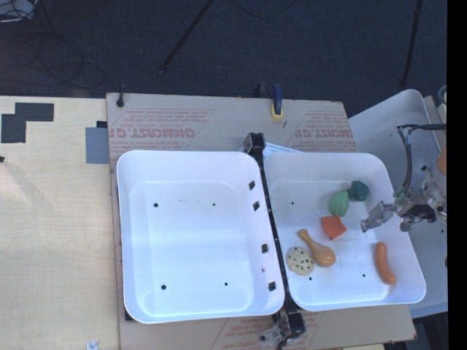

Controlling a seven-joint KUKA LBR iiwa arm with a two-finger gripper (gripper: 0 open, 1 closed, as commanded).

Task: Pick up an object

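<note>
- Counter [51, 217]: pale wood surface, with a cardboard sheet [190, 126] laid on it under both bins; reversed red print is seen on the cardboard.
- Left bin [135, 195]: shallow, white, rounded corners; small dark dots are seen on its floor.
- Right bin [398, 283]: same type, set just beside the left bin; a row of black clips [264, 224] runs along the shared edge. All loose objects are located in this bin.
- Claw [390, 216]: seen at the right bin's right edge, reaching in from the right, metallic grey. Nothing is seen between its fingers; whether they are spread or closed cannot be told at this resolution.
- Orange sausage-shaped object [384, 262]: elongated, rounded ends, lying near the bin's right wall, below the claw and apart from it.
- Tan drumstick-shaped object [317, 248]: bulb end toward lower right, narrow end pointing upper left; lying in the bin's lower middle.
- Round cream disc [299, 260]: speckled with dark spots, cookie-like; touching or just beside the drumstick's left side.
- Red-orange block [333, 227]: small, roughly wedge or cube shaped, just above the drumstick's bulb and left of the claw.
- Light green lump [338, 203]: rough texture, just above the red-orange block.
- Dark green lump [358, 190]: smaller, darker, touching or just beside the light green one on its upper right.
- Blue-and-yellow clamp [276, 105]: fixed at the cardboard's far edge.
</note>
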